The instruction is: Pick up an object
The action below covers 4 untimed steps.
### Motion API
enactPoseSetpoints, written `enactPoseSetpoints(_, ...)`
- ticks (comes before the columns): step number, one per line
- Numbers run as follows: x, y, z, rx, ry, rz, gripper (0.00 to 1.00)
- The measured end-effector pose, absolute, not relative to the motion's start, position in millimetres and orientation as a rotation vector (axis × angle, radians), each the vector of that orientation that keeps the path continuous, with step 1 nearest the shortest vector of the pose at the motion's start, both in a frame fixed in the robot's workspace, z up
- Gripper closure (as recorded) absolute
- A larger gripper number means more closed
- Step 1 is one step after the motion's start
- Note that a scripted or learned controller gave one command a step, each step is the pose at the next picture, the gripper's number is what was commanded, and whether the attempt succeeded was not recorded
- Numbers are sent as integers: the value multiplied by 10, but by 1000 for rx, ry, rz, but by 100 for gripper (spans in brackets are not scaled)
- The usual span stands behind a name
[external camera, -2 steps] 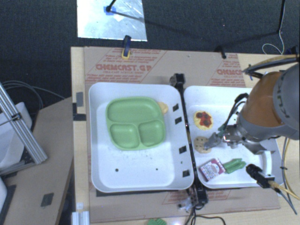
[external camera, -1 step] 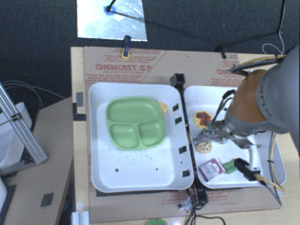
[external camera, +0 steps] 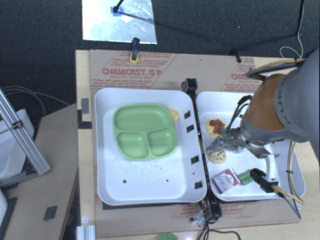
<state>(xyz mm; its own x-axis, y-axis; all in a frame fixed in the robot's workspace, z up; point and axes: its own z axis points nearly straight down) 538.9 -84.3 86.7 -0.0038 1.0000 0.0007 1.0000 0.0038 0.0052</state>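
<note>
In the right bin (external camera: pixel 235 98) lie a red and yellow pizza-like piece (external camera: pixel 216 126), a round cookie (external camera: pixel 216 157), a pink packet (external camera: pixel 226 180) and a small green object (external camera: pixel 245 177). My gripper (external camera: pixel 223 143) hangs low over the left part of this bin, between the pizza-like piece and the cookie, just above the cookie's upper edge. The grey arm with its orange band reaches in from the right and hides the bin's middle and right side.
The left bin (external camera: pixel 107 184) holds a green divided tray (external camera: pixel 145 131) with a small yellow thing (external camera: pixel 174 115) at its right edge. A black divider (external camera: pixel 197 134) runs between the bins. Cardboard lies under both bins.
</note>
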Motion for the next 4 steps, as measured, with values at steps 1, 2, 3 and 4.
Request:
enactPoseSetpoints(1,5369,-983,869,2218,2220,10,0)
enactPoseSetpoints(2,5475,-849,1225,2213,2225,6,0)
enactPoseSetpoints(3,5641,-1208,829,2220,2219,0,0)
enactPoseSetpoints(4,5937,-1215,852,2213,2224,4,0)
